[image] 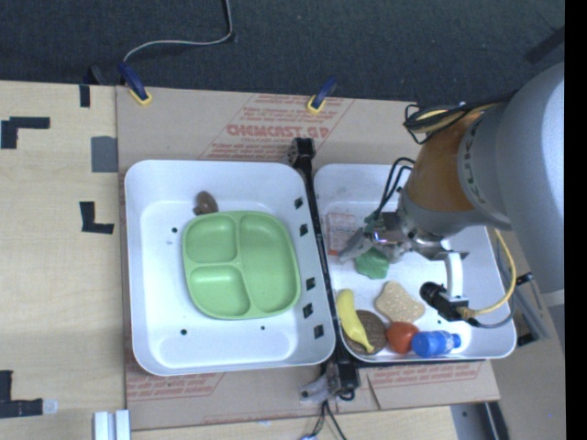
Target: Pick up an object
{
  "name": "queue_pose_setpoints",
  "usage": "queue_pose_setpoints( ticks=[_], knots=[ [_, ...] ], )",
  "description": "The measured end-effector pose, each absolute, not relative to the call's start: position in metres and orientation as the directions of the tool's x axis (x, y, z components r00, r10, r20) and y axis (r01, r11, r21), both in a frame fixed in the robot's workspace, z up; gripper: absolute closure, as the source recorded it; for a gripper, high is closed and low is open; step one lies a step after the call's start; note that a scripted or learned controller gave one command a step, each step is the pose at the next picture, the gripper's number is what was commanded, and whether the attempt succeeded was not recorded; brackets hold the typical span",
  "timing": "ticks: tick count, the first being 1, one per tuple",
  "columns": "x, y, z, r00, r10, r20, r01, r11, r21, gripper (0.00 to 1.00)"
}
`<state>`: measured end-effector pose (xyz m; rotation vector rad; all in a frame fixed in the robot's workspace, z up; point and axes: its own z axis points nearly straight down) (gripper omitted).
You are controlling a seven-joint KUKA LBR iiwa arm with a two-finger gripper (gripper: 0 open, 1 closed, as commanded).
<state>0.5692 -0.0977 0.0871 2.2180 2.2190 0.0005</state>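
The gripper [359,243] hangs low in the right bin [495,342], its fingers slightly apart with nothing visible between them; the wrist hides much of the bin's far right side. Just beside the fingertips lies a green object [372,264], partly covered by the gripper body. Nearer lie a yellow banana [349,320], a tan cracker [399,302], a red ball [400,337] and a blue bottle [433,343]. A green divided plate [241,264] fills the left bin [147,273], with a small brown object [205,203], hard to identify, at its far edge.
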Motion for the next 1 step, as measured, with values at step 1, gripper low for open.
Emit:
queue_pose_setpoints(
  ticks=[1],
  knots=[
    [0.5692,-0.0984,0.0964,0.001,1.0,-0.004,1.0,-0.001,0.004,1.0]
  ],
)
